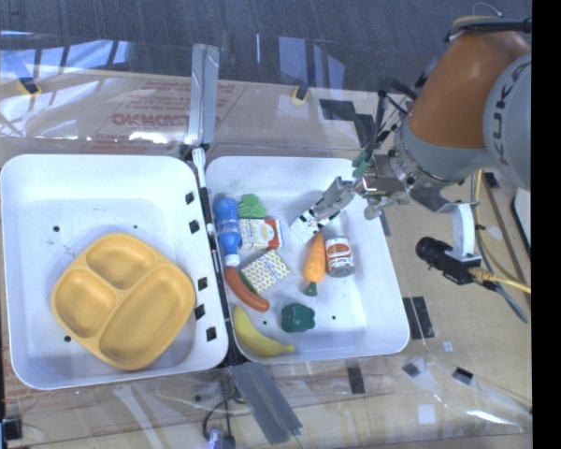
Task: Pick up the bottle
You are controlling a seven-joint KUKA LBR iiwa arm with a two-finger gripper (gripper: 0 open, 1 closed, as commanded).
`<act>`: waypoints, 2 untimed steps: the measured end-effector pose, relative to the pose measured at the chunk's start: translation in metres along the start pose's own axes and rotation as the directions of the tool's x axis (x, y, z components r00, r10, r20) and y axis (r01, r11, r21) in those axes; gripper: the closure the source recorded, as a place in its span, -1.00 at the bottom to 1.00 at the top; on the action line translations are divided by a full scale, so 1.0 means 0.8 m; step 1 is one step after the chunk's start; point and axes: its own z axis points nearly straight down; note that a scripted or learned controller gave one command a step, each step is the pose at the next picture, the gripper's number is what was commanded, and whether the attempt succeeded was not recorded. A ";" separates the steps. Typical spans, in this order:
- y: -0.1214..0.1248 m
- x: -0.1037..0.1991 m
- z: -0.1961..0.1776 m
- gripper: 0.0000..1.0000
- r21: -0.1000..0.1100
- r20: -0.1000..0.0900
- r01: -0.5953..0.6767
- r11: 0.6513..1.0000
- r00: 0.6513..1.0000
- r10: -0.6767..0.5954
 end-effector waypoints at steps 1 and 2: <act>0.010 0.060 0.132 -1.00 0.001 0.000 0.038 0.999 0.999 -0.038; 0.085 0.131 0.107 -1.00 -0.002 0.001 0.024 1.000 1.000 -0.024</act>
